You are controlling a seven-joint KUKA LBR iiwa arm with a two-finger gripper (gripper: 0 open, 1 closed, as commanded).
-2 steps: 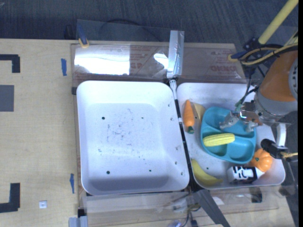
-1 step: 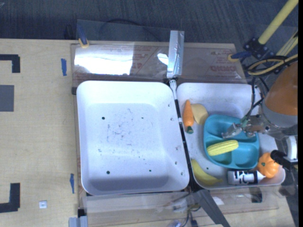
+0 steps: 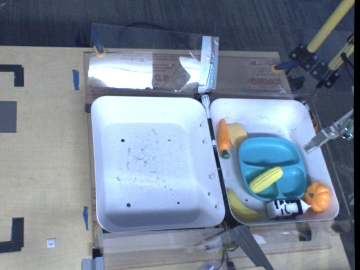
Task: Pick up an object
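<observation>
Lying in right bin [image 3: 256,110]: corn [image 3: 265,179]

Banana [image 3: 243,206] partly hidden under blue plate [image 3: 272,165]

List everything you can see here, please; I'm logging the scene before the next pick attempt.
left bin: 1, white, left half of the bench, scuffed floor
right bin: 1, white, beside the left bin
divided plate: 1, blue, middle of the right bin
corn cob: 1, yellow, lying on the divided plate
carrot: 1, orange, at the right bin's left wall
pale yellow piece: 1, yellow, beside the carrot, partly under the plate
banana: 1, yellow, right bin's near-left corner, below the plate
black-and-white object: 1, near edge of the right bin
pumpkin: 1, orange, right bin's near-right corner
gripper: 1, grey metal, over the right bin's right rim
</observation>
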